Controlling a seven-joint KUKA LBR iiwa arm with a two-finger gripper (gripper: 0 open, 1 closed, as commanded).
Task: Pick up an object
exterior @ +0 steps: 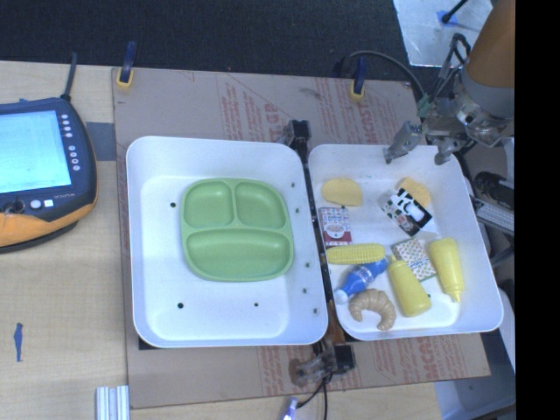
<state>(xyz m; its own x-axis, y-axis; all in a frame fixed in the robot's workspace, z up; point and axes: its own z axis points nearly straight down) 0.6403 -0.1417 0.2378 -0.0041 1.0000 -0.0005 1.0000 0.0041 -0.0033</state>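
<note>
Croissant [374,307], a tan curved pastry toy, lies nearest the front rim of the right-hand shallow white bin [486,315], touching a small blue plastic bottle [359,278] just behind it. Beside these stand two squat yellow plastic bottles [408,288] and [447,266], with a small patterned square packet [413,254] between them. Further back lie a yellow corn cob [354,254], a red-and-white printed card packet [334,225], a black-and-white patterned block [406,210] and a pale yellow rounded piece [341,192]. All candidates for picking sit loose in this bin, crowded toward its front half, presumably so the arm has several targets within one reach. The left-hand shallow white bin [149,234] carries a green three-compartment plastic plate [236,230], lying flat at its centre. At the far right corner, the grey two-finger gripper [420,145] hangs over the back rim of the right bin, its fingers spread apart with nothing between them, well apart from every item. Judgement: the pick has not begun; a descent toward the contents is still required. A handheld control pendant [39,169] rests at the bench's left.
</note>
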